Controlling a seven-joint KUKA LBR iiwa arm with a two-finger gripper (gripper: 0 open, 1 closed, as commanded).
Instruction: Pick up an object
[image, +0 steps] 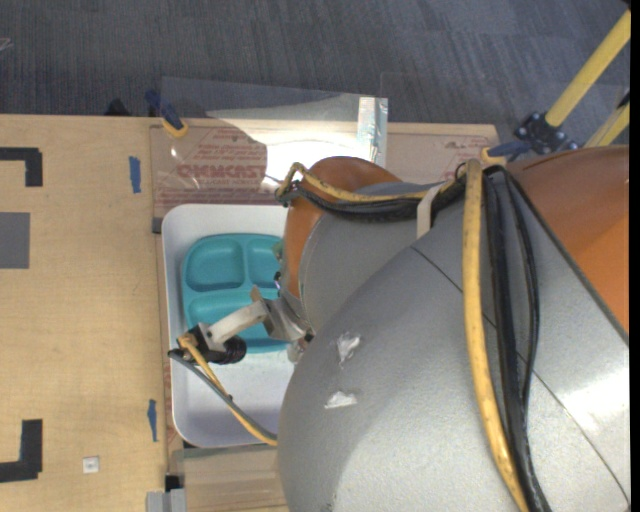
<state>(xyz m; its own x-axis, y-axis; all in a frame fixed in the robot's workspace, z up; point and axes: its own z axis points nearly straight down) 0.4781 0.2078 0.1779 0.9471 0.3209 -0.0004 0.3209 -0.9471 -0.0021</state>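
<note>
- Teal divided tray lies in the white bin, near my claw, toward ten o'clock.
- Its three o'clock edge hides under my wrist; long axis unclear.
- Claw released or clenched: I cannot tell.

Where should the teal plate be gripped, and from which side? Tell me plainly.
Probably best to take the teal plate by its raised left rim, coming straight down and straddling that rim. The plate lies flat in the white bin, so it offers no tall side to pinch. The arm covers its right part, which leaves the left rim as the exposed edge.
</note>
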